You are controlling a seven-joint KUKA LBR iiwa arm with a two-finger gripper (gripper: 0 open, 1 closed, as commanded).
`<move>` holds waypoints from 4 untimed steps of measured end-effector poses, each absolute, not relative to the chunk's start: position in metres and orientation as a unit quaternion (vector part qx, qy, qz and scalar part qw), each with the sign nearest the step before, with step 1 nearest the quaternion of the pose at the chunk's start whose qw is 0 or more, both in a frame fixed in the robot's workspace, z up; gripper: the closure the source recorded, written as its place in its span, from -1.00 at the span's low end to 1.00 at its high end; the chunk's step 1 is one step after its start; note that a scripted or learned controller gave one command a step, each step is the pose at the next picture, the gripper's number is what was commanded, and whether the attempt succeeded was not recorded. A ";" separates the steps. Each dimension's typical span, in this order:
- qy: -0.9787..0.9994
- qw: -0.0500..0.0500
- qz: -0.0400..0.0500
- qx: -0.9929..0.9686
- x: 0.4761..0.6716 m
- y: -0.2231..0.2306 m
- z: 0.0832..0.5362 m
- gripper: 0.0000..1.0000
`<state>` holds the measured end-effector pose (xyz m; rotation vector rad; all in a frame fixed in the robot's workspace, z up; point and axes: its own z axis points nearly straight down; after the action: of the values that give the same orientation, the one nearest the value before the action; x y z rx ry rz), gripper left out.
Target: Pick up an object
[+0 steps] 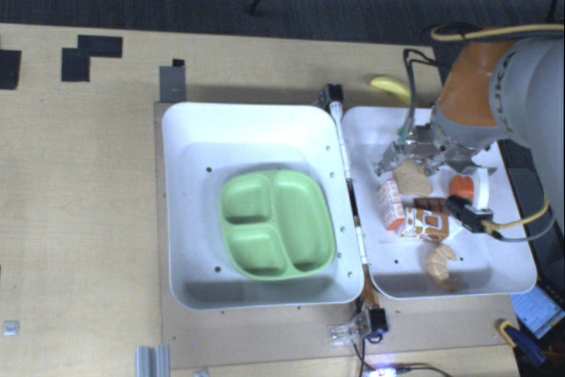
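**Currently at the approach stage: gripper low over the right bin**

Currently the arm reaches in from the right of the frame and its wrist sits over the upper part of the right bin. The gripper hangs close above a cluster of small items near the middle of that bin. Whether it is released or clenched cannot be told from this view, since the wrist housing covers most of it. Nothing is visibly held.

Candidate objects, all in the right bin:
- a tan bread-like piece, directly below the gripper and apparently nearest to it;
- a red-and-white packet, just left of and below the bread piece;
- a brown carton, lower centre of the bin;
- an orange item, right of the bread piece;
- a croissant-like pastry, near the bin's lower edge, apart from the others.

The left bin holds a green divided tray, well away from the gripper. A yellow banana-like item lies outside the bins, above the right bin's upper rim.

Judged step: final descent onto a target, most likely the bread piece. The next move calls for centring on one item only, as the packet and carton crowd it closely, then closing and lifting straight up. A glancing contact could push items aside rather than secure one.
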<state>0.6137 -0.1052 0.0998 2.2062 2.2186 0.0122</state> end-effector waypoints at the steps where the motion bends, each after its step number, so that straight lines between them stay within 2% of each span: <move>1: 0.710 0.008 0.005 0.705 0.615 -0.105 0.111 1.00; 2: 0.710 0.007 0.005 0.705 0.615 -0.105 0.111 -1.00; 3: 0.710 0.008 0.006 0.704 0.616 -0.104 0.122 1.00; 4: 0.708 0.002 0.001 0.706 0.638 -0.202 0.086 1.00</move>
<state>0.6376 -0.2025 0.0857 2.2151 2.2222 0.0022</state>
